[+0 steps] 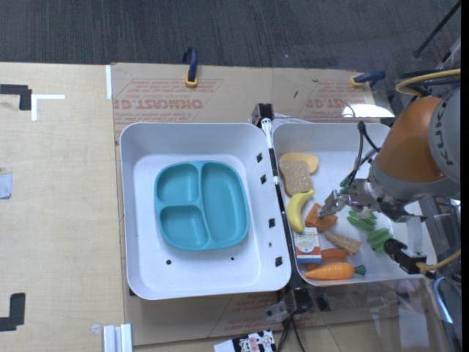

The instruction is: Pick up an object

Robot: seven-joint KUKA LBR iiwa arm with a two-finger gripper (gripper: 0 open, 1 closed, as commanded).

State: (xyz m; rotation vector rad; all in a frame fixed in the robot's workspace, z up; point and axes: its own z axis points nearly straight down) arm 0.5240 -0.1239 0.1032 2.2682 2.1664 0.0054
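The right bin (333, 139) holds several toy foods: a brown bread slice (297, 175), a yellow banana (295, 212), an orange wedge (315, 217), a small carton (306, 245), a tan cracker (343, 241) and a carrot (331, 271). My gripper (331, 204) hangs low over the middle of this bin. Its tip is just right of the orange wedge and close to the banana. I see nothing lifted off the bin floor. Green pieces (364, 219) lie partly under the wrist.
The left bin (139, 218) holds a blue three-compartment plate (201, 205). A yellow piece (305, 160) lies behind the bread slice. The arm's orange band (410, 149) covers the right bin's far right side. Black clips (264, 113) join the bins along the middle wall.
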